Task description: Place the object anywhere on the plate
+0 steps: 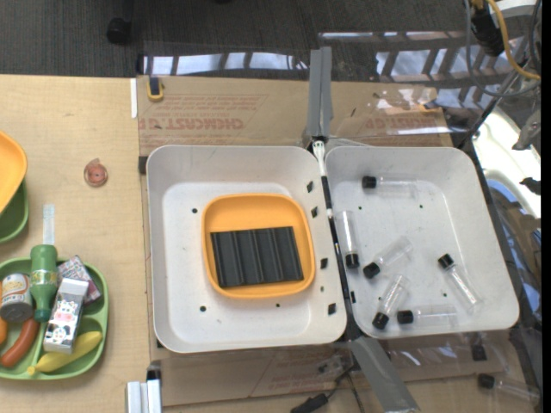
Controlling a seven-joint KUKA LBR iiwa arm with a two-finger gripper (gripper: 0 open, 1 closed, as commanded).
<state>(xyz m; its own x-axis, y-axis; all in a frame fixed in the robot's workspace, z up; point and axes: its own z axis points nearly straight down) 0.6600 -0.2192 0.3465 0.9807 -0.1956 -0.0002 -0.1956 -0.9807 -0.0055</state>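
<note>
An orange square plate [258, 206] rests in the middle of the left white bin [176, 256]. A dark grey ridged rectangular slab [258, 257] lies flat on the plate and covers most of its inner area. In the right white bin [482, 222] several clear plastic tubes with black caps lie scattered: one near the back [383, 182], one along the left wall [347, 237], and others toward the front [389, 298].
Left of the bins, on the wooden bench, stand a green tray of toy food [52, 321], an orange bowl [9, 175] and a small pink disc [96, 173]. Brown cardboard [224, 114] lies under the bins. Cables and metal framing [504, 50] crowd the back right.
</note>
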